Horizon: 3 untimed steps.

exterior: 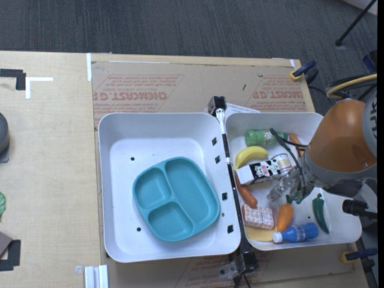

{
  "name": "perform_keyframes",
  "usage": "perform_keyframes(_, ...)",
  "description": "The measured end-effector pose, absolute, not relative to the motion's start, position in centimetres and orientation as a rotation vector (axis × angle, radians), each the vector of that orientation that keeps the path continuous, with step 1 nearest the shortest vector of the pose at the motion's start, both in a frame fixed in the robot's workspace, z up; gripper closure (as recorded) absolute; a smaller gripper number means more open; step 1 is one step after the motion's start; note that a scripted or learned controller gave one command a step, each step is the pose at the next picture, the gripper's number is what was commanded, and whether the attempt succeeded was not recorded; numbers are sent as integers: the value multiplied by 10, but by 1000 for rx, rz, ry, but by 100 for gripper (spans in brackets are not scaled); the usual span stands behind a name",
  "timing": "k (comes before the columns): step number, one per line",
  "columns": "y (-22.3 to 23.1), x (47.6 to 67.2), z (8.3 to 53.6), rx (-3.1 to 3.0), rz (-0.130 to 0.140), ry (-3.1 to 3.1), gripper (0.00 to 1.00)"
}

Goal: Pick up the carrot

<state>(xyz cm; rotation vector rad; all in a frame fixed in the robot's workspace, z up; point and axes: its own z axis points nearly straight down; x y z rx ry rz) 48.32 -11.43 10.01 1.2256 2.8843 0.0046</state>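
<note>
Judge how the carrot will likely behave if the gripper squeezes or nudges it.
The carrot looks like a smooth, tapered toy, so it would probably stay rigid but might slip from a pinch. Its rounded body may roll against the blue bottle if pushed.

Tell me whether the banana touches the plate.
Apart. The camera view shows the banana in the right bin and the plate in the left bin.

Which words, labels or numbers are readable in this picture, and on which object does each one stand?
"CHEMCAST GP", red print seen upside down, on the brown sheet behind the bins, left part.
The same print repeats on its right part, about.
Black-and-white carton in the right bin: markings too small to read.
Pink packet: print too blurred to read.
</note>
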Motion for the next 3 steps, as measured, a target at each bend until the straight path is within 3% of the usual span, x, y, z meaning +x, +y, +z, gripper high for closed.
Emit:
perform_keyframes(1, -99, 482, 144, 1292, 1, 2860, 100)
perform_keyframes(2, -99, 482, 144, 1294, 1, 2859, 0)
perform_keyframes(3, -114, 483, 97, 1058, 8, 2947, 0)
